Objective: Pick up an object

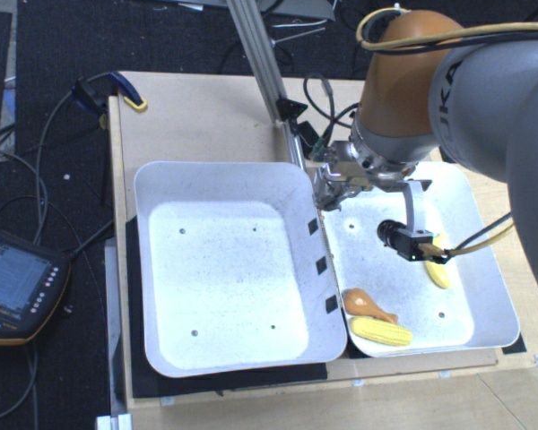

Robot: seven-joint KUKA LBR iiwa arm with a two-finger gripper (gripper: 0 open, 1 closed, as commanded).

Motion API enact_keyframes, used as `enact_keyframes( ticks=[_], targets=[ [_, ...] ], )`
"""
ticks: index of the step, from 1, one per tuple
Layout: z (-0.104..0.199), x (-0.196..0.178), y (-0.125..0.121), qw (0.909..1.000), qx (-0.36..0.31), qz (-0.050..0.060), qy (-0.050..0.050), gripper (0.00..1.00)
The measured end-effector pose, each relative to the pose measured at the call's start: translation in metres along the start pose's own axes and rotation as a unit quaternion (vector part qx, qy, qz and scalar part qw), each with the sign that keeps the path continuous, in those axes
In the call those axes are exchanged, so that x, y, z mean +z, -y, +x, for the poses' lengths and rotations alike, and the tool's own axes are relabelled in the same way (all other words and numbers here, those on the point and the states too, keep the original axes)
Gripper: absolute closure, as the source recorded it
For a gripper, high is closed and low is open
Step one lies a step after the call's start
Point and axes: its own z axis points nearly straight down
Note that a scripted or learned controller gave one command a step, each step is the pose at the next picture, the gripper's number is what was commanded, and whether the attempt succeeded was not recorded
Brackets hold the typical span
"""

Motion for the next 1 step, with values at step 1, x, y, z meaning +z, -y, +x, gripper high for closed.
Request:
enact_keyframes(
  ticks=[1],
  targets=[
    [0.0427,-0.0054,0.0206,1.0,0.001,-0.001,0.0,1.0]
  ],
)
